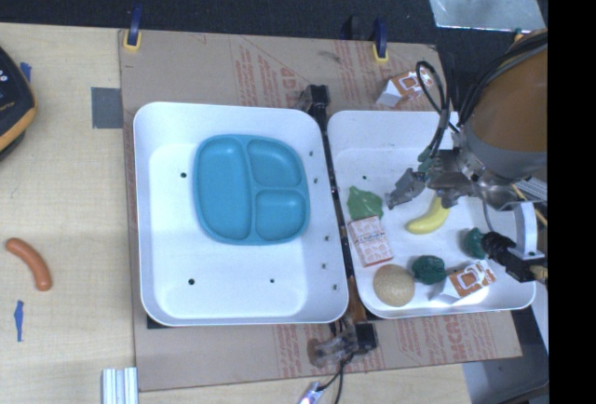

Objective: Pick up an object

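Two white bins sit side by side on the worktop (65, 114), over a brown cardboard sheet (233, 67). Left bin (163, 290) carries one blue divided plate (251, 188) and nothing to grasp easily. Right bin (372, 137) is the busy one, and the arm (507, 114) hangs over its right half, covering part of the contents.

Gripper (410, 189) is low over the bin floor, fingers apart by a narrow gap, nothing between them. No pick target is fixed; closest candidates are the banana (428, 218) just right of and below the tips, and the green leafy piece (364, 203) just to the left. Tips sit between the two, over bare bin floor, so closing here probably grabs air.

Further down: red-and-white card packet (371, 241) lying flat, tan ball (394, 285), dark green lump (429, 268), small orange-and-white carton (470, 278) near the bottom rim.

Risks: banana is curved and smooth, could squirt out of a narrow pinch. Flat packet gives no edge to grip. Ball would roll if nudged. Items near the bottom are crowded, so a descent there could catch two or shove one against the wall. Cable (435, 87) looping off the wrist might snag.

Off to the side, a sausage toy (30, 262) lies on the worktop, well apart from both bins.
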